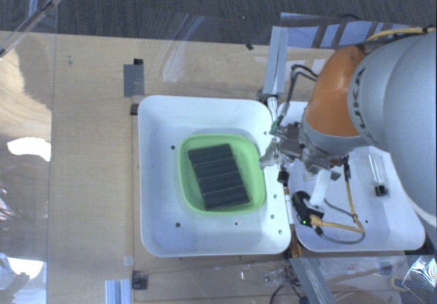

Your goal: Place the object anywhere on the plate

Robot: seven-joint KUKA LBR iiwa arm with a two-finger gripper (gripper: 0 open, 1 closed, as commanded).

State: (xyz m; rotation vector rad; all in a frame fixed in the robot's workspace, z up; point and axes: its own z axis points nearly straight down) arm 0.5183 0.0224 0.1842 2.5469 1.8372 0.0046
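Observation:
A lime green plate (186, 180) sits in the middle of the left white bin (157, 227). A dark grey ribbed rectangular block (218, 176) lies flat on the plate, slightly turned, and covers most of its floor. My gripper (274, 147) hangs under the grey and orange wrist at the wall between the two bins, just right of the plate's right rim. It is apart from the block, and I see nothing held in it.
The bulky arm covers much of the right bin (396, 234). A small clear tube with a dark end (377, 174) lies in that bin, right of the wrist. A pale metal post (276, 57) stands behind the bins.

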